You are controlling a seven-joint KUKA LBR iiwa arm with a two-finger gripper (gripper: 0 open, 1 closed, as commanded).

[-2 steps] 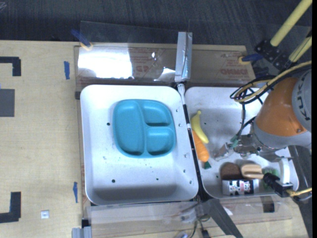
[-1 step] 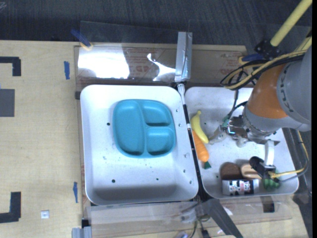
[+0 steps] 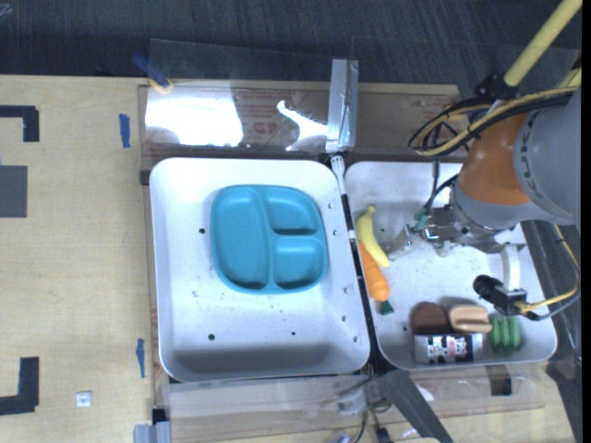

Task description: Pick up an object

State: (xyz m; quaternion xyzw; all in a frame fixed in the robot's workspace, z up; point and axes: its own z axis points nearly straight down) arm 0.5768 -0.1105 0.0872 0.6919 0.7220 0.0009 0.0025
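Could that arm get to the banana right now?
Probably yes. The gripper hangs in the right bin, just right of the banana, with bare floor between them. The carrot touches the banana's lower end, which might crowd a grasp there.

We see a bulky grey metal arm with a broad orange band above the wrist — black and yellow cables looping alongside.

Glossy plastic blue plate, wooden bench
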